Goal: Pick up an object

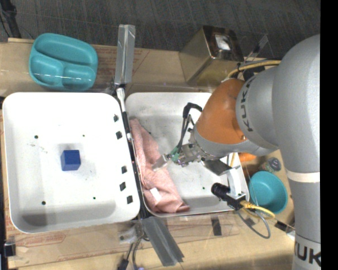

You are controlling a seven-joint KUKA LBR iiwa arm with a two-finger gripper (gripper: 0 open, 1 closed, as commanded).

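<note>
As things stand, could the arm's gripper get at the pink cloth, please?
Probably yes: the gripper hangs just beside the pink cloth in the right bin, with nothing lying between them.

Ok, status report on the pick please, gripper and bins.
Gripper low in right bin, at edge of pink cloth. Grasp unconfirmed. Blue cube alone in left bin, untouched.
</note>
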